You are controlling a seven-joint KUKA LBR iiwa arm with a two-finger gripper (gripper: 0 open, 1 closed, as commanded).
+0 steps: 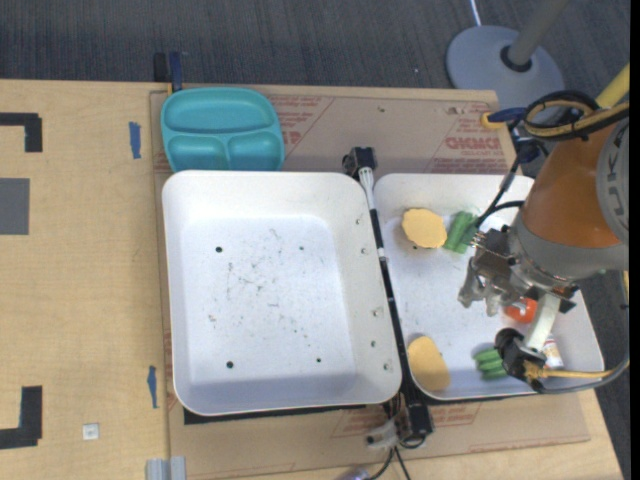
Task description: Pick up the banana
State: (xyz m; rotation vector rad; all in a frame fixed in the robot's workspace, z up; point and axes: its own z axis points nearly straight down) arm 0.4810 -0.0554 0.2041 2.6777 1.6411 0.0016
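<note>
At the near rim of the right bin [441, 298], likely the banana [428, 362], long axis slanting near-right; left of and below the gripper [487, 286], its spread impossible to tell.

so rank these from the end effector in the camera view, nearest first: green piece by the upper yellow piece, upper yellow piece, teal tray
From the end effector:
1. Green piece, just up-left of it in the right bin.
2. Upper yellow piece, further left in that bin.
3. Teal tray, far up-left, beyond the left bin.
</note>
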